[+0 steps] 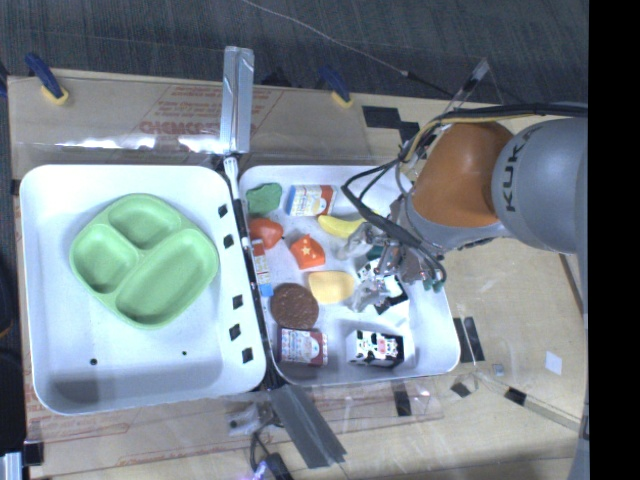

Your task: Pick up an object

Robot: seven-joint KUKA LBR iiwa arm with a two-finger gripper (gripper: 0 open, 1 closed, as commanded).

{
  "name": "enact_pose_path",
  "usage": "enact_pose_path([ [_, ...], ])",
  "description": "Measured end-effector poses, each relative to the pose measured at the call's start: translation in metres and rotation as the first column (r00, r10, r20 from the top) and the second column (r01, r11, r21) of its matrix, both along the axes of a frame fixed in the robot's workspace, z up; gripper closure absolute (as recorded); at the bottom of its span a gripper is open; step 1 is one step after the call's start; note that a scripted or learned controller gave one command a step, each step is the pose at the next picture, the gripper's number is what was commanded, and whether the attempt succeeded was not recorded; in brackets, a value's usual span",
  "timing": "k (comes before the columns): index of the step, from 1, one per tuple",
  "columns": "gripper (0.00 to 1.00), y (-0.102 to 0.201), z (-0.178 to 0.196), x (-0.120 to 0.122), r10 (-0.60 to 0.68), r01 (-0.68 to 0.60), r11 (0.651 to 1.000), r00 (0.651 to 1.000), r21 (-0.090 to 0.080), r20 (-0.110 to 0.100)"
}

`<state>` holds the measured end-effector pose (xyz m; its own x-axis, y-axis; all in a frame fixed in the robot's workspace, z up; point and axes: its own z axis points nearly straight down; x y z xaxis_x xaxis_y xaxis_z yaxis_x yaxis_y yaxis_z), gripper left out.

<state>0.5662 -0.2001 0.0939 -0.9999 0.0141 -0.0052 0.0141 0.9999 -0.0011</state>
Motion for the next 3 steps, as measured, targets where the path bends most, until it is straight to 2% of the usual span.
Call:
enact_pose_path([
  [1, 0.00, 0.073, -0.001, 0.024, -0.102, 0.102, 0.995, 0.995, 0.002, -0.001],
  [2, 0.00, 0.018, 0.019, -0.009, -0.383, 0.383, 0.924, 0.924, 0.001, -0.006],
  [3, 0.00, -0.009, -0.001, 0.071, -0.246, 0.246, 0.969, 0.969, 0.001, -0.002],
])
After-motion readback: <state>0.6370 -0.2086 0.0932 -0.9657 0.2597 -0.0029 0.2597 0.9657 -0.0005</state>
